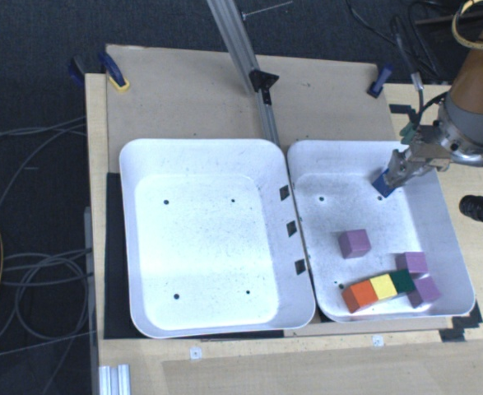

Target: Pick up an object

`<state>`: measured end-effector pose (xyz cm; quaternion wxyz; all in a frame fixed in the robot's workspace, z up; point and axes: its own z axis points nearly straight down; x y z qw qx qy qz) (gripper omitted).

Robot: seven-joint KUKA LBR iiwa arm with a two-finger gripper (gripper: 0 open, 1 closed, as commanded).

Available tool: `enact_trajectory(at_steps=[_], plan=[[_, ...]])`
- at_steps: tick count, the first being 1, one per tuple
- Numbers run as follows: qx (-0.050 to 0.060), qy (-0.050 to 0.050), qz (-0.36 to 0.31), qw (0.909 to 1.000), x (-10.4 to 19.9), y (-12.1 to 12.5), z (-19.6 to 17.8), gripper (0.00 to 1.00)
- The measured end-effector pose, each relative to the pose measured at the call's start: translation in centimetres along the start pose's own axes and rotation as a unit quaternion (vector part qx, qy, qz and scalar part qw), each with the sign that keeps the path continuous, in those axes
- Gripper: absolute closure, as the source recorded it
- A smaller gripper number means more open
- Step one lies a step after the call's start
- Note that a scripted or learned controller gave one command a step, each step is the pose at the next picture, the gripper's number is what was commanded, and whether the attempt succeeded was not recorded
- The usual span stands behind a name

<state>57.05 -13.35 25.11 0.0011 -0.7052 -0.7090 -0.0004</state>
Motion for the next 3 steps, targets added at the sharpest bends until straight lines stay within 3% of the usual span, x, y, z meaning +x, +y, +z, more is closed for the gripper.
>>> enact_trajectory(at_steps=[3], plan=[[0.000, 0.001, -0.001, 1.0000, 15.5, -1.6, 1.0, 1.00]])
